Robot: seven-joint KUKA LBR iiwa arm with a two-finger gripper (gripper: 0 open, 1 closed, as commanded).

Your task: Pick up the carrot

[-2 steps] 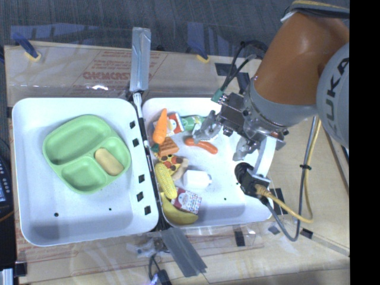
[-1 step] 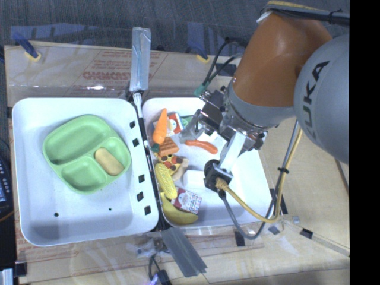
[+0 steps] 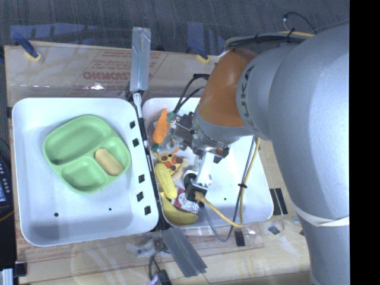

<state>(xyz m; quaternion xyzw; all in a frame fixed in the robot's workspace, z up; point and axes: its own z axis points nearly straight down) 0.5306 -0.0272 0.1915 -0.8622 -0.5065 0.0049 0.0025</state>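
Yellow curved plastic banana (image 3: 176, 217) is lying in the near left corner of the right shallow white bin (image 3: 261, 195). Just beyond it, a yellow toy corn cob (image 3: 165, 180) is lying along the bin's left wall, its near end meeting the banana. Farther still, a small flat piece with red and yellow patches (image 3: 170, 159) is sitting beside the cob.

The orange toy carrot (image 3: 160, 127) is lying at the far left of this bin, close against the left wall, running roughly far to near.

The grey arm with the orange band (image 3: 225, 94) is reaching in from the right and hanging over this bin. Its gripper (image 3: 178, 132) is sitting just right of the carrot. I cannot tell whether it is open or closed, nor whether it is touching the carrot.

In the left shallow white bin (image 3: 35, 218), 1 pale green divided plastic plate (image 3: 71, 141) is resting, and a tan oval piece (image 3: 109, 161) is lying in its right-hand compartment.
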